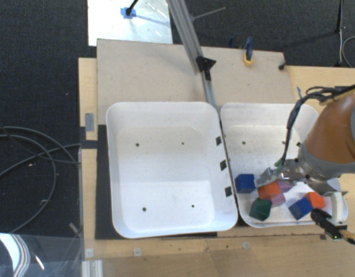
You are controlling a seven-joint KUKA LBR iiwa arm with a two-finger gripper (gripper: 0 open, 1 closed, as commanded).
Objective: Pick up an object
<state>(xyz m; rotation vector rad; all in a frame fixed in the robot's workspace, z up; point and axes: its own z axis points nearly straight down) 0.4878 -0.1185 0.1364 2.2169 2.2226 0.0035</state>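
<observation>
The bench [166, 68] carries two white bins side by side. The left bin [166, 126] is the larger one in the view. The right bin [252, 126] holds a small group of blocks in its near part. The arm [336, 134], grey with an orange band, comes in from the right and reaches down over the near right part of the right bin. Its gripper [279, 175] is low among the blocks, right above a red block [268, 190]; whether it is open or closed I cannot tell, because the wrist covers it.

Just left of the red block lies a blue block [244, 183]. A green block [260, 209] lies near the front wall of the bin. A pink block [278, 199] touches the red one on its near side. Further right lie a second blue block [300, 207] and an orange block [317, 199], touching each other.
</observation>
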